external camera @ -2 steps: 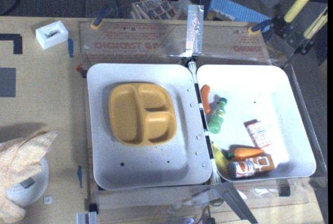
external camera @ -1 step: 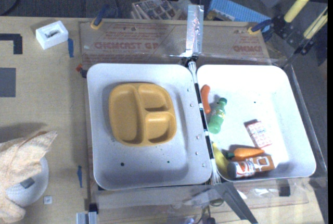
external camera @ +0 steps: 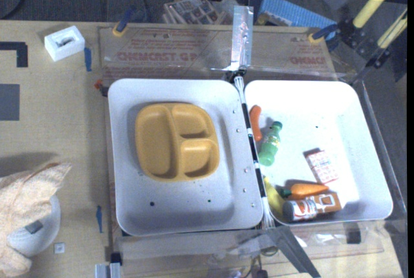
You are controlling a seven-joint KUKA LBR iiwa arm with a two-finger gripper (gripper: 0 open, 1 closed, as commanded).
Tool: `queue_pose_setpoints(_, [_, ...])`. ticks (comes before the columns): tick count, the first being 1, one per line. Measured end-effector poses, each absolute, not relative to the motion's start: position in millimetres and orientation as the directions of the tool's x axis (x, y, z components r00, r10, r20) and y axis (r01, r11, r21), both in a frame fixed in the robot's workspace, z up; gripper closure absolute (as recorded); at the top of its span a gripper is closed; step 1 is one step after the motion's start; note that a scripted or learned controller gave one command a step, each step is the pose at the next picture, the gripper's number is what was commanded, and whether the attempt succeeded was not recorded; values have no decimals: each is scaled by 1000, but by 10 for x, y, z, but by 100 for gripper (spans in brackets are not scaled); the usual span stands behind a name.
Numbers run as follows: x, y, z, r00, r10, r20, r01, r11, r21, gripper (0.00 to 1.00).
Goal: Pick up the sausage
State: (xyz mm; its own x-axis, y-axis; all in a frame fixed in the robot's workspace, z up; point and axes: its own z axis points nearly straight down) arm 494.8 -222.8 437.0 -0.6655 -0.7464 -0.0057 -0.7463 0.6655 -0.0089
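Crowding the right white bin's (external camera: 362, 108) near edge are a brown labelled bottle (external camera: 315, 207) and a tapered orange carrot (external camera: 309, 191). Farther back, the reddish-orange sausage (external camera: 255, 123) lies along the left wall, just beside a green plastic bottle (external camera: 268, 145); bare floor lies to its right.

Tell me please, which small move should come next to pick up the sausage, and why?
Probably bring the end effector over the right bin's left wall, above the sausage. The sausage lies there along the wall, beside the green bottle, so a descent from directly above, fingers closing across its narrow width, looks safest.
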Motion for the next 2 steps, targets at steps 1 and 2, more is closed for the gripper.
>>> queue_pose_setpoints(1, [4834,-2240,4369,-702,-712,-4,-712,702,-3,100])
queue_pose_setpoints(2, [4882,-2225,4365,-358,-934,-2,-934,358,-7,100])
